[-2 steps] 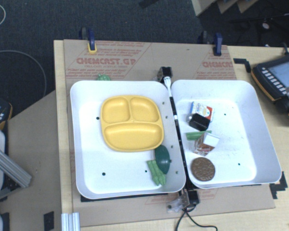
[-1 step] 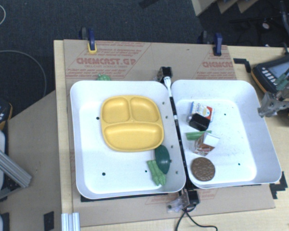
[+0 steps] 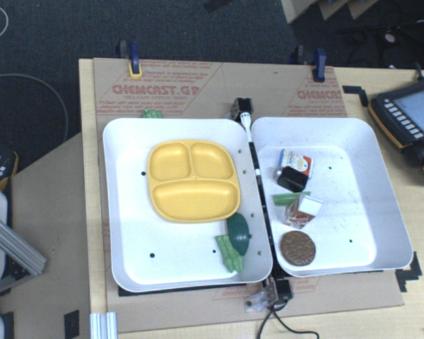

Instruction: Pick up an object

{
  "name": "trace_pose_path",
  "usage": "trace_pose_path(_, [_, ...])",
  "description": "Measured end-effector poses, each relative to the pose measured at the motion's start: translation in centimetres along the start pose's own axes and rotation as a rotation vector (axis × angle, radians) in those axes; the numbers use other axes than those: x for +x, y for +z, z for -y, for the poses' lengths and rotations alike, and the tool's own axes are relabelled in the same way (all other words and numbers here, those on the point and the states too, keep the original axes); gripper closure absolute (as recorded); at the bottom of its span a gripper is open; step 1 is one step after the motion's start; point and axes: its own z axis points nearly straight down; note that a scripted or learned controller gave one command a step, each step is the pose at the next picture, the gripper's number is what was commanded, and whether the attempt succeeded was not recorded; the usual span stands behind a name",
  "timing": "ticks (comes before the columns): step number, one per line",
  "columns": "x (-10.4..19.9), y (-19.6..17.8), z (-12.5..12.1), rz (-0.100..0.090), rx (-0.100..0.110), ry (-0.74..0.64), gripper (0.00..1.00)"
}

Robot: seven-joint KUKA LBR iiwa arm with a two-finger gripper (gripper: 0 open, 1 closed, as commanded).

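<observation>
Looking down from the camera view: a yellow divided plate (image 3: 194, 181) and green toy (image 3: 234, 243) lie in the left bin (image 3: 120, 189). A brown disc (image 3: 297, 248), black block (image 3: 292, 180) and small packets (image 3: 301, 209) cluster in the right bin (image 3: 360, 189).

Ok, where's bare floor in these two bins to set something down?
Right bin: its whole right half is bare, right of the black block and brown disc; its left side is crowded. Left bin: bare strip below the yellow plate, left of the green toy.
</observation>
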Motion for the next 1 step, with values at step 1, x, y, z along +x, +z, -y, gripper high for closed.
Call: trace_pose_path(1, [4.65,2.17,2.91,-0.010,0.011,-0.011,1.00])
